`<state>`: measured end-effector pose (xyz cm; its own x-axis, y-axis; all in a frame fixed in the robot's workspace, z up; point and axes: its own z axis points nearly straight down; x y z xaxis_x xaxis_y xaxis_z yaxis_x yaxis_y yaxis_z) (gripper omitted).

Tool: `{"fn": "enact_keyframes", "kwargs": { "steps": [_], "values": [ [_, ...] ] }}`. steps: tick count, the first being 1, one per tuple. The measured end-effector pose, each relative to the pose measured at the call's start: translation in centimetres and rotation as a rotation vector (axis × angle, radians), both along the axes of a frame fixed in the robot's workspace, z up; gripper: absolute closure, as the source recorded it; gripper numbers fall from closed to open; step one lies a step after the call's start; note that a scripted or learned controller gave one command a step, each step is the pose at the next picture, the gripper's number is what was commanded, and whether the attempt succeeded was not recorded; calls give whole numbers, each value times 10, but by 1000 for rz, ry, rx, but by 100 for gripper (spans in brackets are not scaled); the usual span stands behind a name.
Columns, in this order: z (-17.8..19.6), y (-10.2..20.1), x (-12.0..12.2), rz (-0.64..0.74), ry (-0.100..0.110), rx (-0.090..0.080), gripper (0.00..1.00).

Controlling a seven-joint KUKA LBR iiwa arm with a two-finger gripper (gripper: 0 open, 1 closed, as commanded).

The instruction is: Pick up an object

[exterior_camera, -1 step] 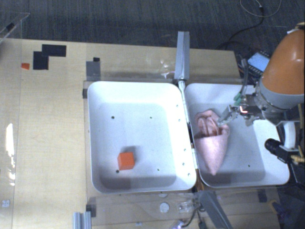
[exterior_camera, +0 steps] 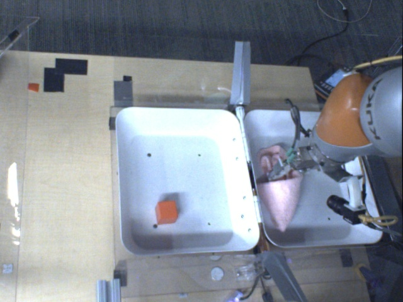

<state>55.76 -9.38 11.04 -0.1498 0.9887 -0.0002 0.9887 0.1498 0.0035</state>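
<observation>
The arm [exterior_camera: 356, 115] reaches low over the right bin [exterior_camera: 327, 222]; its gripper [exterior_camera: 283, 167] meets a pink cloth [exterior_camera: 280, 197] there, grip state unclear. An orange block [exterior_camera: 167, 212] lies in the left bin [exterior_camera: 132, 168].

Bright, even light from overhead washes the two white bins [exterior_camera: 178, 121] almost featureless (their inner walls hold only soft grey shadow). Glare streaks lie near the left edge of the pale surface [exterior_camera: 63, 187]. Fine detail is slightly soft throughout.
</observation>
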Motion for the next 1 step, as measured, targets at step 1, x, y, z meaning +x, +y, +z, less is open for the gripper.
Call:
{"fn": "enact_keyframes", "kwargs": {
  "steps": [1],
  "values": [
    [-21, 2, 41, -11, -10, -1, 0]
  ]
}}
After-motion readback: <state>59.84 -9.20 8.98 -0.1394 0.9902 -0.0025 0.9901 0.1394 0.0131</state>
